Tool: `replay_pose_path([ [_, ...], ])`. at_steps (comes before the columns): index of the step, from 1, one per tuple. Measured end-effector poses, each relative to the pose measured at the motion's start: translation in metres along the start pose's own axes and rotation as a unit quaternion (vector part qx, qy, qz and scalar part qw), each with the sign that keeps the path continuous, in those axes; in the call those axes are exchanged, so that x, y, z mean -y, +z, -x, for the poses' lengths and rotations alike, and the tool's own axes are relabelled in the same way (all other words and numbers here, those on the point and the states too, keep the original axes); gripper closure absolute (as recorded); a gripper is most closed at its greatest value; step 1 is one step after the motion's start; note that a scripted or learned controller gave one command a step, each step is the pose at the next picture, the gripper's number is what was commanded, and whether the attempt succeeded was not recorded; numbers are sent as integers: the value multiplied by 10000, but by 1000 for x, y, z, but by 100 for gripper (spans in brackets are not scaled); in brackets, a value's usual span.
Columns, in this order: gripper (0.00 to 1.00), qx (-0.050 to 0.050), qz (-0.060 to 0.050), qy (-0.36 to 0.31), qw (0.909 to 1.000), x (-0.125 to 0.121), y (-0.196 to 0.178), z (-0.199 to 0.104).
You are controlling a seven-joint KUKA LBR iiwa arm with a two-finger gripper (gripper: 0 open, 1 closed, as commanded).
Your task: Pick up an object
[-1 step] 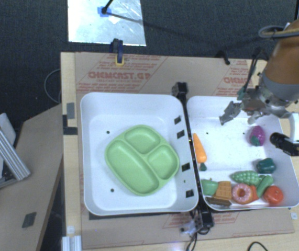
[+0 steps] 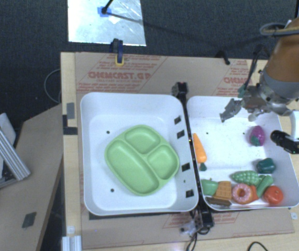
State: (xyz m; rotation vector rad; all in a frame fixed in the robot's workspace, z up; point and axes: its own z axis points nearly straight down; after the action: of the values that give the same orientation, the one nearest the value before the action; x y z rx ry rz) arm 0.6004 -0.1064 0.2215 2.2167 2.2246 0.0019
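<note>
My gripper hangs over the back of the right bin, its two fingers spread apart and open with nothing between them. A purple toy lies just right of and below the fingers, apart from them. An orange carrot rests along the bin's left wall. Along the front sit a dark green pepper, a bumpy green vegetable, a pink donut, a red tomato, a tan waffle piece and a small green piece.
The left bin holds a light green divided plate. A black divider with clips separates the two bins. A black fitting on the arm reaches over the right bin's right wall. Bare white floor lies in the right bin's middle.
</note>
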Motion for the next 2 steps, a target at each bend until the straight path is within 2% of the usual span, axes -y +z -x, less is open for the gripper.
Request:
replay_pose_path([
  [2, 0, -3, -12, -7, 10000, -8, 103, -11],
])
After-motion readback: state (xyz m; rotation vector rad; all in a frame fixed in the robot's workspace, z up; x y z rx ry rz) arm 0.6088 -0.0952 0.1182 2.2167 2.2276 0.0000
